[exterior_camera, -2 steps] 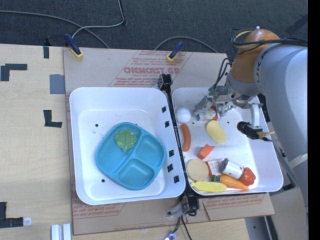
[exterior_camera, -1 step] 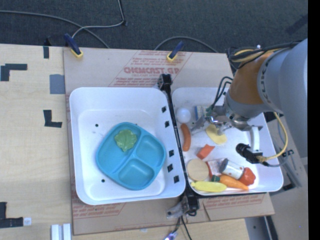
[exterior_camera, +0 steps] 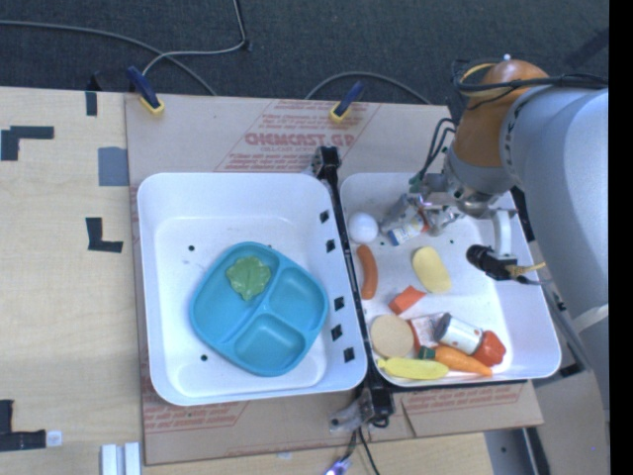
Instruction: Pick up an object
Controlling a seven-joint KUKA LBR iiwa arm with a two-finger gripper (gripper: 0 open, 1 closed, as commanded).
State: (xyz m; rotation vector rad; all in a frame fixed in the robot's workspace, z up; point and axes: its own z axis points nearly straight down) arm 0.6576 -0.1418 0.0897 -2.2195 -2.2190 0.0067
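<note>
Yellow lemon, right bin: probably light, rigid, smooth plastic (may slip); pinch across its narrow middle. Gripper just beyond it; finger state indiscernible.

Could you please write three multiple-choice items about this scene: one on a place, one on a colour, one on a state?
1. Where is the blue plate?
A. in the left bin
B. in the right bin
C. on the cardboard

2. What colour is the item on the plate?
A. red
B. green
C. white

3. How does the sausage lie?
A. on the plate
B. on the right bin's floor, near the divider
C. outside both bins

Answers:
1 A: the plate rests on the left bin's floor.
2 B: a green leafy piece sits in one compartment.
3 B: it lies flat below the white ball.
</note>
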